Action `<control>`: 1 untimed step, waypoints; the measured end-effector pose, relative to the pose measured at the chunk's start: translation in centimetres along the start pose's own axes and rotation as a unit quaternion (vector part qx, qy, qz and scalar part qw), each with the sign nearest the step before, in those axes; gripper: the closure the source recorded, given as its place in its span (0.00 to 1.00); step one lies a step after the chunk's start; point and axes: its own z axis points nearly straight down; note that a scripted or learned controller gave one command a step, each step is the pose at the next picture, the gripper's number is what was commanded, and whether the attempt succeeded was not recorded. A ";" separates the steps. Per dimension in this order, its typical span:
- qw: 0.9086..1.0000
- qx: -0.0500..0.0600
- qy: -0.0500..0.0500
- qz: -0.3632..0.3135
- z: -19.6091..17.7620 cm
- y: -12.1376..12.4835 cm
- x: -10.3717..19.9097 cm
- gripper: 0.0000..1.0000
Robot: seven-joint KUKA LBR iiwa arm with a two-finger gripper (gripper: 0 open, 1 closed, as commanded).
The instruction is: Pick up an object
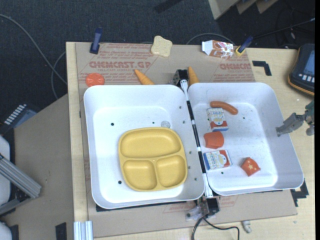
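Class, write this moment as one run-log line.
grey two-finger gripper: right bin's outer edge | red sausage, cartons, tomato: unpicked | yellow divided plate: left bin

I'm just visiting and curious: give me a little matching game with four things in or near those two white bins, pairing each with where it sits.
Things:
1. yellow divided plate
2. sausage
3. slice of bread
4. gripper

Places:
A. on the bench behind the bins
B. over the right bin's right rim
C. in the left bin
D. at the back of the right bin

Pairs: 1-C, 2-D, 3-A, 4-B
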 end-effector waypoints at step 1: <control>1.000 0.001 0.001 -0.001 8.0 2.7 8.1 0.00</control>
